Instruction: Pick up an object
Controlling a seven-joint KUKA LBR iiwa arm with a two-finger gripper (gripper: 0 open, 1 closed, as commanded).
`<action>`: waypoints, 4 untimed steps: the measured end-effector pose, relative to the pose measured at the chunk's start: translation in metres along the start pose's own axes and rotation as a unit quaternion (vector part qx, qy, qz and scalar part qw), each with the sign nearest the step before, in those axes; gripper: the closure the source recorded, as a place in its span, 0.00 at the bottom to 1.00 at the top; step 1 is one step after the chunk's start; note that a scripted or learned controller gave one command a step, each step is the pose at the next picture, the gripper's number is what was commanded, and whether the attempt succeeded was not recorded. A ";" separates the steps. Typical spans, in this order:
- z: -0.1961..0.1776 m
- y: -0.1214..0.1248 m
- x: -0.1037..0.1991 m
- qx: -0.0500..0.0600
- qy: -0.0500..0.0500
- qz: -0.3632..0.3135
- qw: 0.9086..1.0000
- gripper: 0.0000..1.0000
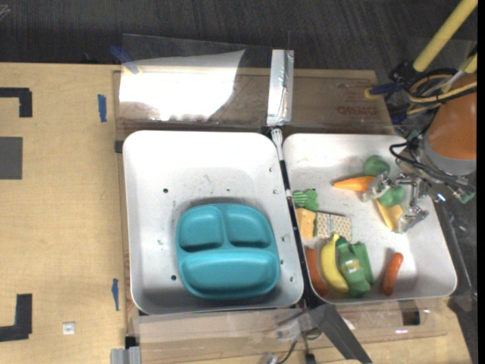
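Toys crowd right bin's near-left edge.

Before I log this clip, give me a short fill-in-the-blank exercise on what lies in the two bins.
1. The teal divided plate lies in the ____ bin.
2. The banana lies in the ____ bin.
3. The toy carrot is colored ____.
4. The claw hangs over the ____ bin.

Missing words: left; right; orange; right

I see open floor in the right bin's upper left; toys crowd its lower left, the blue tray fills the left bin's front.
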State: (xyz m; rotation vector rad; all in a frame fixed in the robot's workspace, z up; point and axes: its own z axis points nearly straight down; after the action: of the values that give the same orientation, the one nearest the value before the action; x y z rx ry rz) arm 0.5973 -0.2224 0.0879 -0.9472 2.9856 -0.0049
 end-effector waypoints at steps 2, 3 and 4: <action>0.001 -0.019 -0.027 0.000 0.000 -0.088 0.996 0.00; -0.012 -0.019 -0.030 0.001 -0.004 -0.086 0.996 1.00; -0.012 -0.019 -0.031 0.001 -0.005 -0.086 0.996 0.00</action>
State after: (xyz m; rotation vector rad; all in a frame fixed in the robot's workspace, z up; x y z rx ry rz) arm 0.6333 -0.2206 0.1007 -1.1969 2.8842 -0.0055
